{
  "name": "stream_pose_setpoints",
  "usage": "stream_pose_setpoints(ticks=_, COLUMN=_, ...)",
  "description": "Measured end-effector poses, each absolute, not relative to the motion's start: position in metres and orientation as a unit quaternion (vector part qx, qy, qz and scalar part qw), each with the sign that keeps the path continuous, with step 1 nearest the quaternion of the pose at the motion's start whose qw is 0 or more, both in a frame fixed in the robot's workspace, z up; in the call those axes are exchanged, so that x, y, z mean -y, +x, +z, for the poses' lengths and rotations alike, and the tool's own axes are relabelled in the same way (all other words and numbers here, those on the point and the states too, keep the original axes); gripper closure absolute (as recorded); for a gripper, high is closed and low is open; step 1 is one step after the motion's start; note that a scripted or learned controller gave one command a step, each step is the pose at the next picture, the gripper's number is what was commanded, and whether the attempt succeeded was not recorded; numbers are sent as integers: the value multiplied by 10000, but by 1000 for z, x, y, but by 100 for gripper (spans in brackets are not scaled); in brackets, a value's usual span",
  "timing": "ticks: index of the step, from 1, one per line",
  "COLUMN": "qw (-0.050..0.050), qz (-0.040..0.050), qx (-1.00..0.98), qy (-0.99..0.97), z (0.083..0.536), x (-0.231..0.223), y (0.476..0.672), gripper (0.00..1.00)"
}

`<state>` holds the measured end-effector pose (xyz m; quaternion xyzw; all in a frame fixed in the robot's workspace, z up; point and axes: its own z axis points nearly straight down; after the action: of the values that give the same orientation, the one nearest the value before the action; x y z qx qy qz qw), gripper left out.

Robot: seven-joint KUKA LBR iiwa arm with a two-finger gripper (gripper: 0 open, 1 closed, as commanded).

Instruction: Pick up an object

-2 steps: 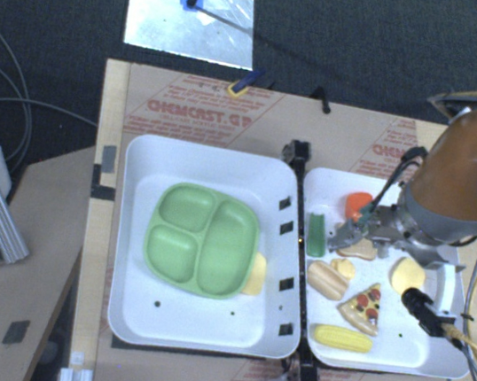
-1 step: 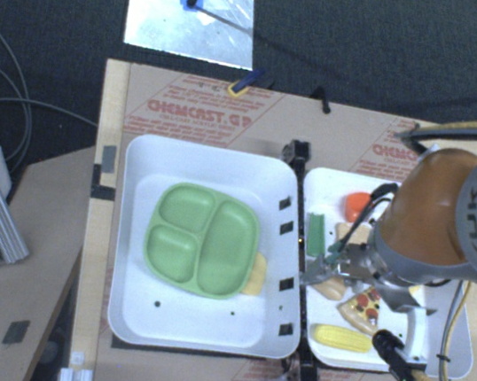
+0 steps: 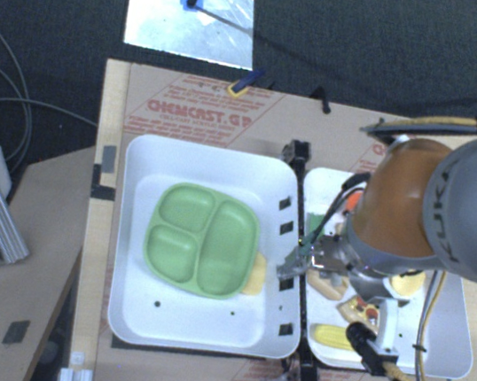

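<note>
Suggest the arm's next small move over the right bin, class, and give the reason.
Probably a short descent straight down. The arm hangs over the right bin, where small items lie near its wrist: a tan piece and a yellow one. Its bulk hides the claw, so whether anything is gripped cannot be judged. The green tray sits in the left bin, apart from the arm.
</note>
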<state>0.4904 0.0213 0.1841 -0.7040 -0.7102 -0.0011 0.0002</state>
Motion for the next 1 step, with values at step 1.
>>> stream_pose_setpoints(ticks=1, qw=-20, qz=-2, qx=7056, qy=-7086, z=185, x=51, y=509, gripper=0)
